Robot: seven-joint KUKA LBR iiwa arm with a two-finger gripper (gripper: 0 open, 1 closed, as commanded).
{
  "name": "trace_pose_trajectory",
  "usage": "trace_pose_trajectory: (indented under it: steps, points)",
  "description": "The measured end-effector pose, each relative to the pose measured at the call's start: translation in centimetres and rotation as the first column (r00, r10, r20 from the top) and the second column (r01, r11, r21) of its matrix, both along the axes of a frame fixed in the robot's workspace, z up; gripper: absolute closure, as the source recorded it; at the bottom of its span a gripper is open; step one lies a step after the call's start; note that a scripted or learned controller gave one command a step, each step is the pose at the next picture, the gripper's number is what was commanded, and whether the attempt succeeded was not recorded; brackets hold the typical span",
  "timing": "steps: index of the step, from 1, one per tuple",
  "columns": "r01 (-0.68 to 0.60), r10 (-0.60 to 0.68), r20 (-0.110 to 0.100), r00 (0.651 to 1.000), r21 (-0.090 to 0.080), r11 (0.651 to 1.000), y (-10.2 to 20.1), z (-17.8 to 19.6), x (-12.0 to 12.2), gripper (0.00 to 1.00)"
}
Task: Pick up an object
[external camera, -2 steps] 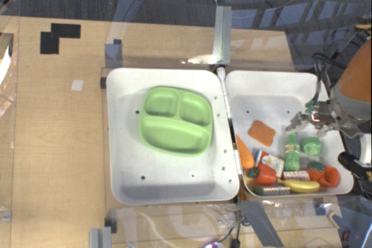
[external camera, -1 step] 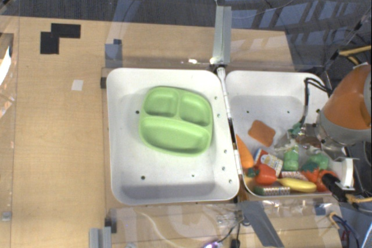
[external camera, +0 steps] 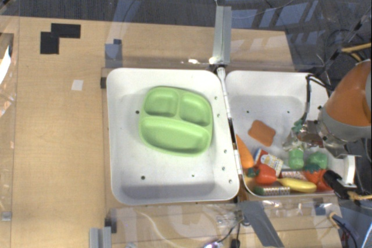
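The right bin (external camera: 267, 90) holds a heap of toy food along its near edge. An orange-brown flat piece (external camera: 261, 133) lies apart near the middle. A carrot (external camera: 244, 154) leans on the left wall. Beside it are a red tomato (external camera: 265, 173), a small white carton (external camera: 272, 162) and a yellow banana (external camera: 297, 184). Two green pieces (external camera: 297, 158) (external camera: 318, 159) sit at the right of the heap. My gripper (external camera: 302, 137) hangs low in this bin, just above the left green piece and right of the orange-brown piece. Nothing shows held in it.
The left bin (external camera: 125, 125) bears a green divided plate (external camera: 175, 119) at its middle. A metal divider post (external camera: 222, 32) stands behind the seam between the bins. The arm's orange band (external camera: 352, 97) overhangs the right bin's right wall. Cables trail at the back right.
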State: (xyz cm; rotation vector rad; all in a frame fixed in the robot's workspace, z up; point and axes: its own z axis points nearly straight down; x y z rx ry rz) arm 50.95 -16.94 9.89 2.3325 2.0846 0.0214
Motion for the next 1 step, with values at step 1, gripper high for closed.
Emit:
trace_pose_trajectory:
  steps: [1]
  points:
    - [0.199,-0.199,-0.018,0.980,0.001,0.980,7.49,11.17,0.78,1.00]
